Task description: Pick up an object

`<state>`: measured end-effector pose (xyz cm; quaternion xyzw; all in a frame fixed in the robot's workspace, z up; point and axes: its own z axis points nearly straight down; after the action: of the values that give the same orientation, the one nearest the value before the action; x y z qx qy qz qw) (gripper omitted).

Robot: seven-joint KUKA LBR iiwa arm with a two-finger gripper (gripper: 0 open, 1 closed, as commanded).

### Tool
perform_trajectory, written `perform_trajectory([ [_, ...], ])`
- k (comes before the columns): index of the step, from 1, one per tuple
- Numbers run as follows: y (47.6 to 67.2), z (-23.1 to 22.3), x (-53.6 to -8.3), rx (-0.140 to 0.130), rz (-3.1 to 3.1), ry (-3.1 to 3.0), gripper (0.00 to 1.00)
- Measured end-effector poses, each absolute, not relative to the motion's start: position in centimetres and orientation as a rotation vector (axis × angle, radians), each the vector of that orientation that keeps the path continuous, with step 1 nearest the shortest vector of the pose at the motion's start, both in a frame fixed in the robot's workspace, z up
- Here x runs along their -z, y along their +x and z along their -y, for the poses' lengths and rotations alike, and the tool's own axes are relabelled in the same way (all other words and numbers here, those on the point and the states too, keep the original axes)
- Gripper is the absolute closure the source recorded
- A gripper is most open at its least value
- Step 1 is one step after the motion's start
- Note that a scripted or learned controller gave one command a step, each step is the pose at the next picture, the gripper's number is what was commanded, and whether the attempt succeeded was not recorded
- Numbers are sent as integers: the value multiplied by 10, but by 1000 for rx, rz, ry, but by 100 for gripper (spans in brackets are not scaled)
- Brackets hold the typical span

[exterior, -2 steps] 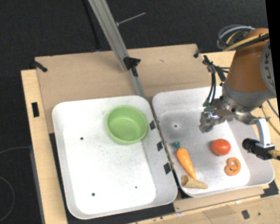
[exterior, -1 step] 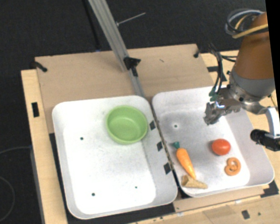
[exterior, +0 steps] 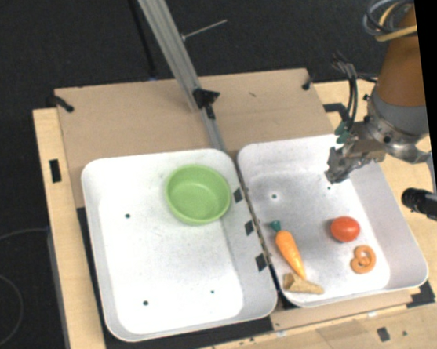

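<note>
A dark floor surrounds the pale wooden counter (exterior: pixel 66 252), on which a brown board lies behind two shallow white bins set side by side. A grey metal rail (exterior: pixel 174 53) runs down at a slant from the top edge and ends at the gap between the bins. The left bin (exterior: pixel 139 298) carries a single green bowl (exterior: pixel 198 194), upright, toward its far right corner. The right bin (exterior: pixel 297 168) carries four items, all in its near half: an orange carrot (exterior: pixel 290 253) with a small green top, lying lengthwise just beside the left wall; a pale tan piece (exterior: pixel 301 284) touching the carrot's near tip, its kind unclear; a red tomato (exterior: pixel 345 229) toward the right; and an orange ring-shaped item (exterior: pixel 363 259), possibly a pretzel, just beside the tomato on its near side. My arm enters from the right, its orange band (exterior: pixel 403 68) above the grey wrist. My jaws (exterior: pixel 336 169) hang over the far right part of the right bin, well apart from the tomato and the carrot. Nothing shows between them, and I cannot tell whether they are released or clenched; the dark fingers merge at this angle.
</note>
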<state>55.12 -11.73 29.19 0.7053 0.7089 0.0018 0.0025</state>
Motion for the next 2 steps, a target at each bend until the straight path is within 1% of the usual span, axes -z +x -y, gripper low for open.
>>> perform_trajectory([
  [1, 562, 73, -293, -2, -2223, 2216, 100],
  [2, 581, 26, -293, 0, -2223, 2218, 100],
])
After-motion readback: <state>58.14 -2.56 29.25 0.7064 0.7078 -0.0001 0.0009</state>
